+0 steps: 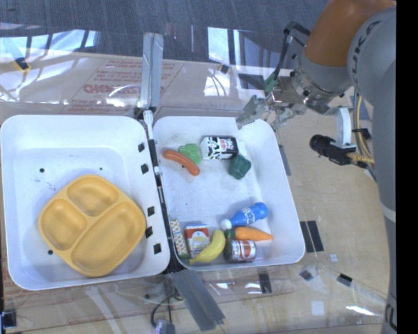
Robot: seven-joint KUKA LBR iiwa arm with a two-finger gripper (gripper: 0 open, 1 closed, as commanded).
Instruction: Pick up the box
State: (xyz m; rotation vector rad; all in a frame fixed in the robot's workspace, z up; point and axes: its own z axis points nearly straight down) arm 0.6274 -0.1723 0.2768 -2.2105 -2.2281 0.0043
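While the gripper [263, 111] hangs over the upper right corner of the right bin [282, 193], its two fingers look spread apart with nothing between them, so it's not grasping anything. The box [197, 239], a small carton with a red and white picture on it, sits at the bottom of that same bin near the lower left corner, with a banana [210, 249] lying across its lower right edge and a tin can [240, 251] just to the right of the banana. Just above the can there's a carrot [253, 234] and a blue and white bottle [246, 215] lying on its side. Up near the top of the bin you've got a black-and-white cow-pattern carton [218, 147], a dark green pepper-ish thing [240, 166] just beside it, and a hot dog [181, 161] touching a light green leafy piece [191, 152]. The left bin [28, 145] holds a yellow divided plate [91, 224] in its lower half. The arm [348, 26] with its orange band comes in from the upper right of the frame.
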